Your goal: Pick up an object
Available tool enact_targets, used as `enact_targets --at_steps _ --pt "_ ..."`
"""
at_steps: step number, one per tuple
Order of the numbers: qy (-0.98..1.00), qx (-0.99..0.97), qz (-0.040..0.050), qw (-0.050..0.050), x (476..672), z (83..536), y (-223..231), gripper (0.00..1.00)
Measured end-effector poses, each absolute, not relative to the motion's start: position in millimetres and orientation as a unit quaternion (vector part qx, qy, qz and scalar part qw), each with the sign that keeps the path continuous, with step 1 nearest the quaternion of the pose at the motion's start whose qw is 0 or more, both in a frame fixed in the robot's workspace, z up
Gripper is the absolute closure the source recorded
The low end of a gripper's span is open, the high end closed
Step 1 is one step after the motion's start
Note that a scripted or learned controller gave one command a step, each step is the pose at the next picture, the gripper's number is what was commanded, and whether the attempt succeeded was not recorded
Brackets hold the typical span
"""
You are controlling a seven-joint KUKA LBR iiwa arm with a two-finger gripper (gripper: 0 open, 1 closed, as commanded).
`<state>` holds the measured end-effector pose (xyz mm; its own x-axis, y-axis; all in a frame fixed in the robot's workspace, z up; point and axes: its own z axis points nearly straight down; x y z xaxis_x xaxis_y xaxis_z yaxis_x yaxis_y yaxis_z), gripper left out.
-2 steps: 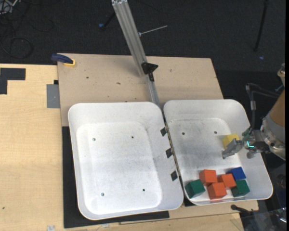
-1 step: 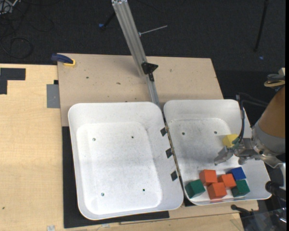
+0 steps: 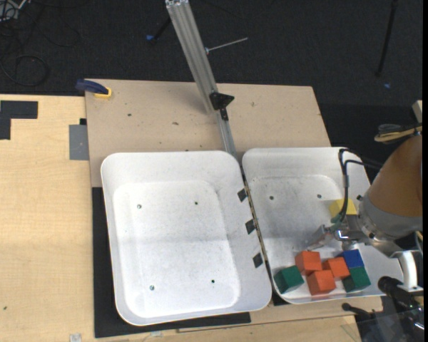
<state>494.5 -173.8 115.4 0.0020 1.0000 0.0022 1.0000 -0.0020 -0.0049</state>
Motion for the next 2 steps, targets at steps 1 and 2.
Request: enact_targets --at_steps 1,2 --pt "-0.706 -0.708 -0.0003 0.001 495.4 92.0 -173.4 0.0" --pt "-0.703 -0.711 -0.0005 0.002 494.8 101.8 -174.1 1.0"
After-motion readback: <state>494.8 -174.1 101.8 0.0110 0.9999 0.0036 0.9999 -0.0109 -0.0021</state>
